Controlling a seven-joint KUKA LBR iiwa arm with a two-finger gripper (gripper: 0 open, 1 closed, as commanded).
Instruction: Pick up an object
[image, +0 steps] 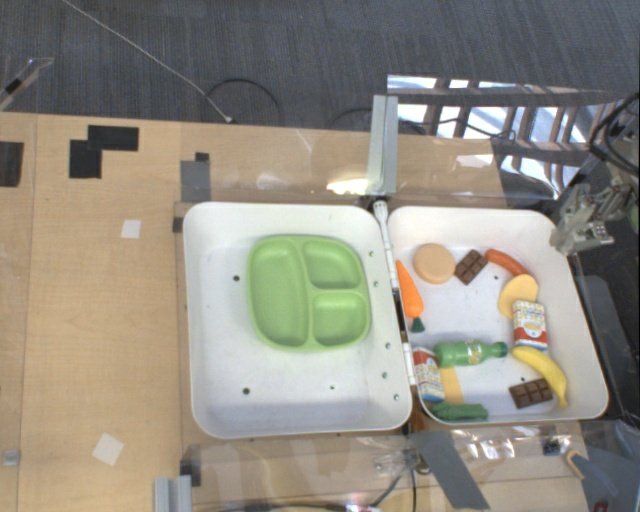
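The right bin (590, 340) holds several toy foods: an orange carrot (408, 288), a tan round bun (434, 263), a brown chocolate piece (470, 266), a red sausage (506, 263), a labelled can (529, 326), a green bottle (470, 352) lying on its side, a banana (546, 373) and a second chocolate bar (530, 393). My gripper (586, 222) hangs over the far right corner of this bin, just outside the rim and apart from every object. Nothing shows in it.
A green divided plate (307, 292) lies in the middle of the left bin (215, 390). A metal post (383, 150) stands behind the wall between the bins. A small red-and-white can (427, 372), a yellow block (453, 382) and a green pod (460, 410) crowd the right bin's near left corner.
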